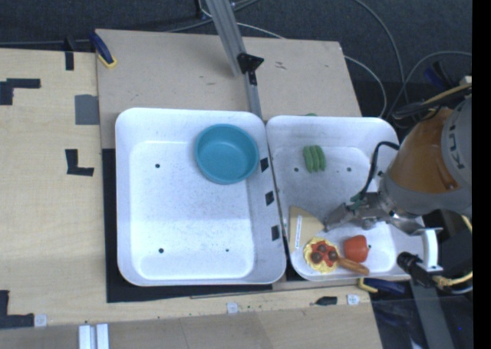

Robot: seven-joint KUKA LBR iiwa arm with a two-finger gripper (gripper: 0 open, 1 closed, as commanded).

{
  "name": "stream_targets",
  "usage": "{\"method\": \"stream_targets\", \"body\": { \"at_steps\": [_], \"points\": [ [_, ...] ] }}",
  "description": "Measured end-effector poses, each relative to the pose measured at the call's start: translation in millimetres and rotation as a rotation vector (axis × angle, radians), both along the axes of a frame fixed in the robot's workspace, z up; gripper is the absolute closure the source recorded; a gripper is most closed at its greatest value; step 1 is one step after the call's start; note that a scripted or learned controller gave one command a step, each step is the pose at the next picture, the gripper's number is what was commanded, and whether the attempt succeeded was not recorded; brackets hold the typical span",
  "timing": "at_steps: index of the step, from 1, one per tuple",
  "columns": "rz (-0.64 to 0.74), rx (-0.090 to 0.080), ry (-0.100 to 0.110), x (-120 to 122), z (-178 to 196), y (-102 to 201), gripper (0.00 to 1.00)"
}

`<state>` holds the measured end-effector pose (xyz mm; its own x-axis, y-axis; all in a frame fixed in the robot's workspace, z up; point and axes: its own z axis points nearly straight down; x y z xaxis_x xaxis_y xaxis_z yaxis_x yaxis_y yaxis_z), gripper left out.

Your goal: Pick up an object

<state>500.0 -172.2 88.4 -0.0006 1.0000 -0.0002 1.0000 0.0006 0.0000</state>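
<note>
The right bin (383, 134) holds a green ribbed piece (313, 158) near its back. At its front lie a beige wedge (304, 226), a yellow round toy with red spots (321, 254), a red tomato-like piece (354, 248) and an orange stick (352, 265). My gripper (335, 218) reaches in from the right, low over the front half of this bin. Its tip is just right of the beige wedge and above the yellow toy. Nothing shows in its grasp.
A blue bowl (225, 153) sits at the back of the left bin (138, 186). A grey pole (230, 25) slants down to the divider between the bins. Cables run behind the right bin.
</note>
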Motion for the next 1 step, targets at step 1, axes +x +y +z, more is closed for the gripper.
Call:
{"method": "stream_targets", "body": {
  "at_steps": [1],
  "points": [
    [-0.001, -0.002, -0.003, 0.5, 12.6, -0.9, 1.0]
  ]
}}
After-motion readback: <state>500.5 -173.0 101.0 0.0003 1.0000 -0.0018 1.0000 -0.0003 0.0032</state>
